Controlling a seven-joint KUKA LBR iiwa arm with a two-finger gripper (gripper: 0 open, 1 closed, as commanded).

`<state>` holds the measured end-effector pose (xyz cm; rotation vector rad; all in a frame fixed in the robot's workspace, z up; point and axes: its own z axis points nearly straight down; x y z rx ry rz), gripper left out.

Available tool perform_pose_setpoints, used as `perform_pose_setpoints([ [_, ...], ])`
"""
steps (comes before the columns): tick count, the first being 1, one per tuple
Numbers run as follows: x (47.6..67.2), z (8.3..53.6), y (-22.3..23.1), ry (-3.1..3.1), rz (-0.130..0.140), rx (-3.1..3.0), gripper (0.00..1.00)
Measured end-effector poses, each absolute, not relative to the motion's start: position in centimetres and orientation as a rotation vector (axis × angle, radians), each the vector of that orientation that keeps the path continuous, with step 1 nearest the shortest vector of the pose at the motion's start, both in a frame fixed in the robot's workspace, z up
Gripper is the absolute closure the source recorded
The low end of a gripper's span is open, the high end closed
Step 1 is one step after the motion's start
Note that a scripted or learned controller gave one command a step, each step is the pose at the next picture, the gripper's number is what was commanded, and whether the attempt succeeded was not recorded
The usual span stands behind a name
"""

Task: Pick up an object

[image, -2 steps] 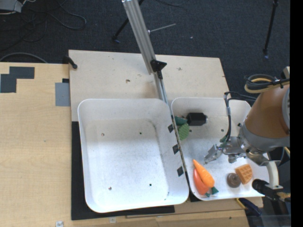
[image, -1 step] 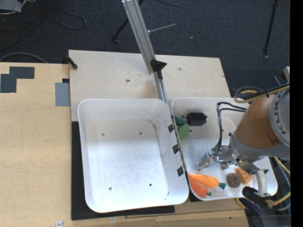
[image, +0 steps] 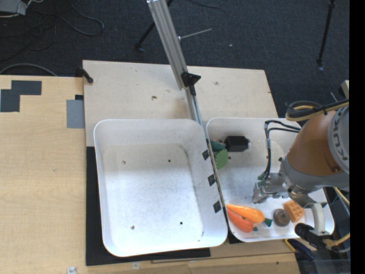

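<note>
Gripper (image: 261, 197) low in right white bin (image: 245, 131) | we cannot tell jaw state | risk: we may miss the orange plastic carrot (image: 245, 213) just beside it.

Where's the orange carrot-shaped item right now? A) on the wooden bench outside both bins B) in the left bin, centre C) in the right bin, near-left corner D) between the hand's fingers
C: the orange carrot-shaped item lies on the floor of the right bin, at its near-left corner by the divider, apart from the hand, which sits just above and to the right of it.
</note>
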<state>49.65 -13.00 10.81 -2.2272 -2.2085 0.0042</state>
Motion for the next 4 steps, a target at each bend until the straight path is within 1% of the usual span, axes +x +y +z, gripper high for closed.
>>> perform_pose_setpoints([
  [1,49.5,17.0,-13.3,-2.224,-0.002,-2.221,1.0],
  [2,48.7,21.6,-13.2,-2.222,-0.001,-2.221,1.0],
  [3,48.8,23.4,-13.2,-2.223,0.0,-2.22,1.0],
  [4,52.3,23.8,-8.8,-2.226,-0.001,-2.214,1.0],
])
